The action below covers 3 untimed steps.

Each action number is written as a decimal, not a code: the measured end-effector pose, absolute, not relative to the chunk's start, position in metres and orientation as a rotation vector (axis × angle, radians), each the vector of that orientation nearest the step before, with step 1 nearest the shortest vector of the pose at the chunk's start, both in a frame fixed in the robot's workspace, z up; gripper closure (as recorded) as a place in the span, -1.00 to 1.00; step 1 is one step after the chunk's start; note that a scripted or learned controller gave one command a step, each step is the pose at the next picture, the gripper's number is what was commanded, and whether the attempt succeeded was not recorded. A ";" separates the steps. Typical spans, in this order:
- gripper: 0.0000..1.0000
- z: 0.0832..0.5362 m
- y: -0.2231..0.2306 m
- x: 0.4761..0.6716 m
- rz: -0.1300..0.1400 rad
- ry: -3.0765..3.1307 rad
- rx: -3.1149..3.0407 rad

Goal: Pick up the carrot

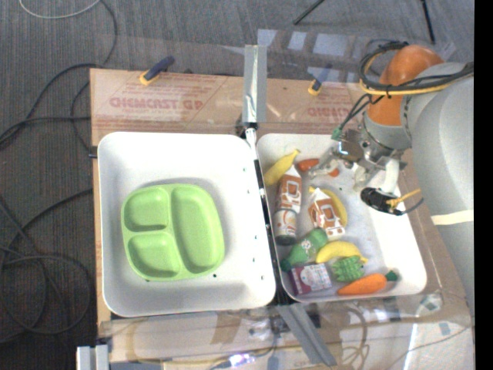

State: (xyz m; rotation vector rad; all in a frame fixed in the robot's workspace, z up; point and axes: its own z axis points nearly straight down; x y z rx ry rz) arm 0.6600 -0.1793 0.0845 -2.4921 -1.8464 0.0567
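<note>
The carrot (pixel 363 285) is orange with a green tip and lies along the front edge of the right bin (pixel 400 237), near its front right corner. It touches a green toy (pixel 350 268) just behind it. My gripper (pixel 344 154) hangs over the back of the same bin, well behind the carrot. The grey wrist with its orange band (pixel 402 72) rises above it. Nothing orange shows at the gripper's tip apart from small red pieces (pixel 310 164) lying in the bin beside it.
The right bin is crowded: a yellow banana (pixel 280 166) at the back, two brown-and-white cartons (pixel 289 200) in the middle, another banana (pixel 337 250), a green bottle (pixel 306 247) and a maroon pouch (pixel 312 277). The left bin (pixel 115 160) holds a green divided plate (pixel 173 231).
</note>
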 end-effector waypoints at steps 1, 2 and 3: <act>-1.00 0.087 -0.162 0.648 0.015 -1.904 -2.499; -1.00 0.088 -0.125 0.544 -0.007 -2.209 -2.245; -1.00 0.174 -0.157 0.564 0.014 -1.676 -2.652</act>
